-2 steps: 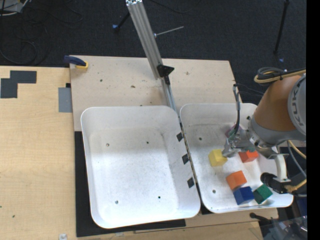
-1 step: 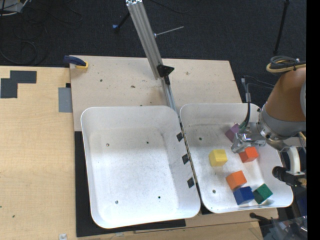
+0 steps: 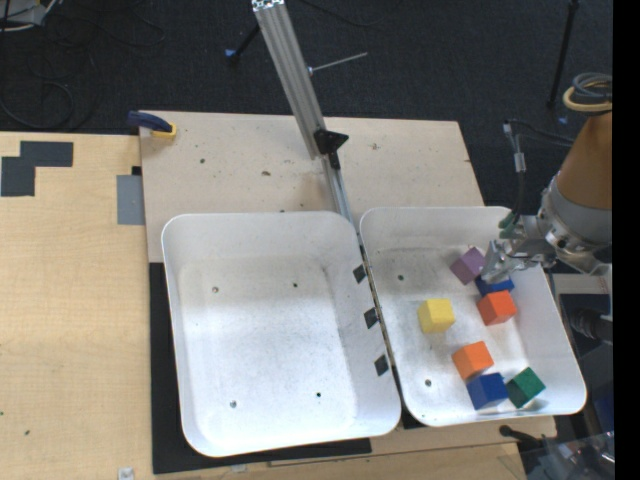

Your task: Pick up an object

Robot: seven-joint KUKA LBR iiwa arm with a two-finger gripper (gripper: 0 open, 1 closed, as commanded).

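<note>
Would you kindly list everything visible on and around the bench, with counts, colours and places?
Bins: 2, white; left bin, right bin, side by side.
Purple block: 1, right bin, far side.
Yellow block: 1, right bin, middle.
Orange blocks: 2; one near the gripper, one nearer the front.
Blue blocks: 2; one under the gripper, one front.
Green block: 1, front right corner.
Aluminium rail: 1, silver, slanting behind the bins.
Clamp: 1, blue and yellow, bench's far left.
Gripper: 1, grey, beside the purple block.

Grey arm (image 3: 578, 213), broad orange band above the wrist, pale metallic hand (image 3: 503, 257)
</note>
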